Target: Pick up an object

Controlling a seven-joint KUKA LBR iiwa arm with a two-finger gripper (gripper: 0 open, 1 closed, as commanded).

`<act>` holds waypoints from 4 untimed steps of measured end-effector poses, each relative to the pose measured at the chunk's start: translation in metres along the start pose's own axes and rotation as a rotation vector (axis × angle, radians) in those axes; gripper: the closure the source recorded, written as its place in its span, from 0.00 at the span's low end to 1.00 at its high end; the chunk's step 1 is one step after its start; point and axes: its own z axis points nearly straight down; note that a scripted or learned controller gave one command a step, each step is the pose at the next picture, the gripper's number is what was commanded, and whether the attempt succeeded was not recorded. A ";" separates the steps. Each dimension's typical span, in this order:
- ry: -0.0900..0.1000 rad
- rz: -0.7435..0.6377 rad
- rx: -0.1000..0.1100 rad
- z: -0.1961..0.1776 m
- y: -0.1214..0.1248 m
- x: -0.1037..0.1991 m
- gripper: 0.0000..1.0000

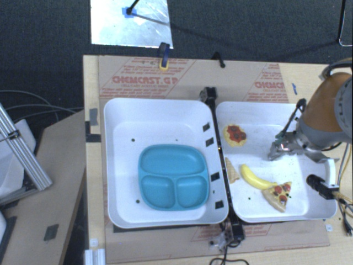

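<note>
The right bin [259, 110] holds a small round pizza toy with red topping [236, 135], a yellow banana [255, 178], a pizza slice [278, 195] and a tan wedge [232, 171] against the left wall. My gripper [279, 149] hangs over the right bin, right of the round pizza and above the banana. Nothing shows between its fingertips. The arm's orange band [326, 106] rises at the right edge.
The left bin [122, 121] carries a blue divided plate [174, 176]. Black clips [210, 142] line the wall between the bins. A black part [320, 185] of the arm reaches over the right bin's right rim.
</note>
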 end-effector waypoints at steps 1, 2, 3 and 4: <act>-0.001 0.001 -0.002 0.000 0.055 -0.017 1.00; 0.004 0.012 0.014 0.001 -0.070 -0.017 1.00; -0.001 0.002 -0.001 0.000 -0.008 -0.028 1.00; 0.000 -0.002 -0.002 0.000 0.054 -0.003 1.00</act>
